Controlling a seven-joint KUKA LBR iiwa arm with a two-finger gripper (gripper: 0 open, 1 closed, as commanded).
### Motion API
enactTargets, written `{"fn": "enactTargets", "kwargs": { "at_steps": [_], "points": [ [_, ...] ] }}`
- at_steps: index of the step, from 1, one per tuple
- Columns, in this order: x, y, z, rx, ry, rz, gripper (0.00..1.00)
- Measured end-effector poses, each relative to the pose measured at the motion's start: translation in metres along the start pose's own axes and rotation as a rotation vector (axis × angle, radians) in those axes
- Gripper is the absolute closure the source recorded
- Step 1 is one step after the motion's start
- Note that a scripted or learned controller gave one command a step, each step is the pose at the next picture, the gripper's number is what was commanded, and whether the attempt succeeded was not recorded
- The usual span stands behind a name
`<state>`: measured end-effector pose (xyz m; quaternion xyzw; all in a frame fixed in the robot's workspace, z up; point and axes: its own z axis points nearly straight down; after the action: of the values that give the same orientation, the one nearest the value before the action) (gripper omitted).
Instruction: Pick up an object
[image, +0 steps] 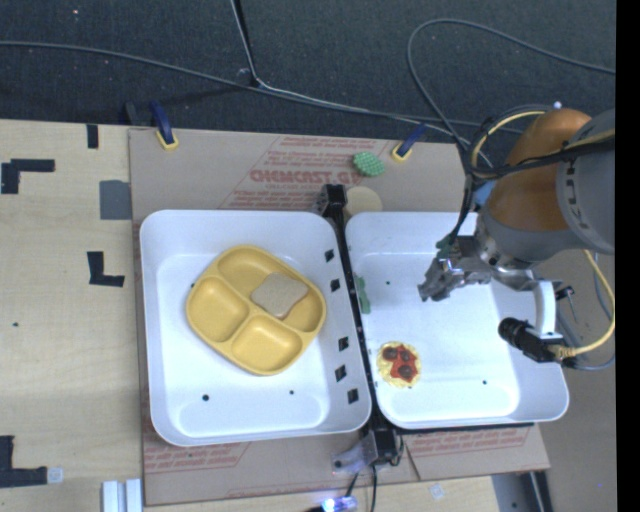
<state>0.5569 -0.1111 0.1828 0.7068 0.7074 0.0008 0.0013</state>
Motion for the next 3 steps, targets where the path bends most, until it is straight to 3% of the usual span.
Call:
{"fn": "enactTargets", "kwargs": {
  "at_steps": [1, 3],
  "points": [
    [0.000, 0.001, -0.053, -0.002, -0.001, -0.001, 1.00],
    [0.106, 0.036, -0.038, 0.005, 0.002, -0.006, 1.00]
  ]
}}
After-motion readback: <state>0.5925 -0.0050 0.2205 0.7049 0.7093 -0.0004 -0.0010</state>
